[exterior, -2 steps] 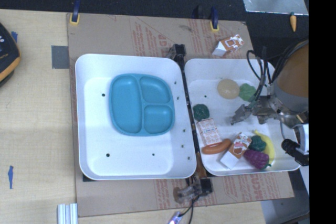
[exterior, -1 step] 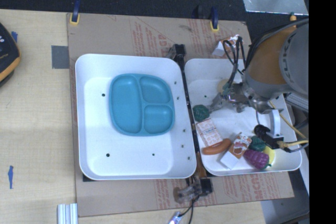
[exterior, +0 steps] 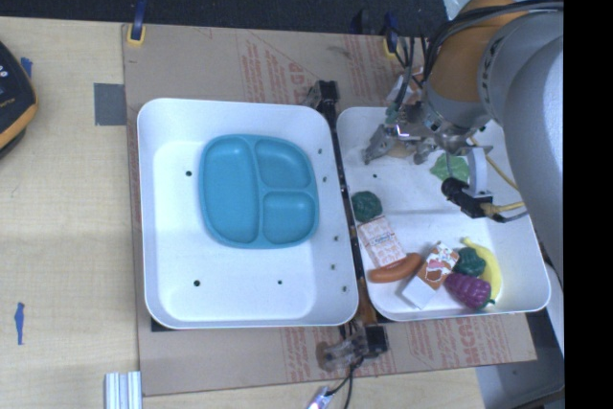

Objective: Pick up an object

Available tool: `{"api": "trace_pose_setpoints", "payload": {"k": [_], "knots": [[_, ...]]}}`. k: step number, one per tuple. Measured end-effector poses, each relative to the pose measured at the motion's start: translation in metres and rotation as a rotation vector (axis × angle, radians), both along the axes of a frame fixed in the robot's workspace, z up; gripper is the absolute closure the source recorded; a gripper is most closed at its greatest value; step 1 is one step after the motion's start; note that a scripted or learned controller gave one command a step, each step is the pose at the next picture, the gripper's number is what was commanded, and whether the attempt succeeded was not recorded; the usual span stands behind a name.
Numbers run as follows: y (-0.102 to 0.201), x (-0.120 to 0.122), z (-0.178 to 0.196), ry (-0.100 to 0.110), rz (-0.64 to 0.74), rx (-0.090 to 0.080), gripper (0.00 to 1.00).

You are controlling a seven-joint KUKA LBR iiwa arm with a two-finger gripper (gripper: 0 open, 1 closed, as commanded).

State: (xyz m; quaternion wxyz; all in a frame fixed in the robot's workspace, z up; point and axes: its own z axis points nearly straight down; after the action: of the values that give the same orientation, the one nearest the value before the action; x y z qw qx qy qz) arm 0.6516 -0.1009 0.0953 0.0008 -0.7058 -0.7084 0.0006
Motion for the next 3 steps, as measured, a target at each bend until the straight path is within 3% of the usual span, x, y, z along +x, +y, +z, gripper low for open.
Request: {"api": "trace_pose_setpoints", "payload": {"k": [1, 2, 3], "knots": [[-0.045, 0.005, 0.046, -0.001, -0.001, -0.001, 0.00], [-0.044, -0.011, -0.004, 0.001, 0.001, -0.001, 0.00], [-0.045, -0.008, 0.012, -0.007, 0.004, -0.004, 1.00]]}}
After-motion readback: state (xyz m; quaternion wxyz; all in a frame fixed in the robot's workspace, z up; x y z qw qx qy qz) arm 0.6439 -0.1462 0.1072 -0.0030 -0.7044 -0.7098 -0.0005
